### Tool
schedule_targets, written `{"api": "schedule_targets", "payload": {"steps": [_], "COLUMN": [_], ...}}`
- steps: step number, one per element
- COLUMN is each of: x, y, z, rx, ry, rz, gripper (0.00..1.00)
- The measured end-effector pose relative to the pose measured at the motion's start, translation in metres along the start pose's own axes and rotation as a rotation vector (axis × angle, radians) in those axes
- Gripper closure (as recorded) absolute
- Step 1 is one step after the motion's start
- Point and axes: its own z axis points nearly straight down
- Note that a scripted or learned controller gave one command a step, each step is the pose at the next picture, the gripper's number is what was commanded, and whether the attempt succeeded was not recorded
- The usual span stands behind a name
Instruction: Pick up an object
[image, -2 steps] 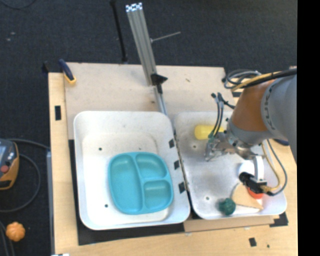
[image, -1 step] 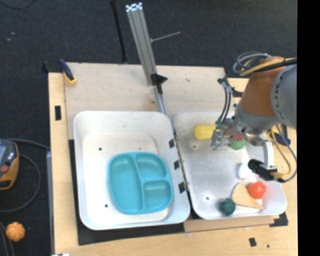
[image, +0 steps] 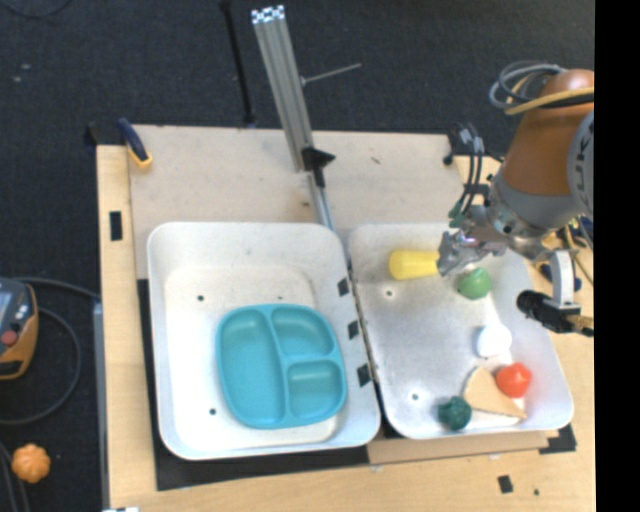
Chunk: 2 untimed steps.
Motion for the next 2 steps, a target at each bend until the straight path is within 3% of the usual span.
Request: {"api": "schedule_targets", "payload": {"steps": [1,2], "x": [-0.002,0.051], "y": [0.002,0.005], "z": [-0.043,-0.042], "rx": [0.001,0.007], "ry": [0.0,0.003], "rz": [-0.001,-0.004], "gripper": [1.0,1.0]}}
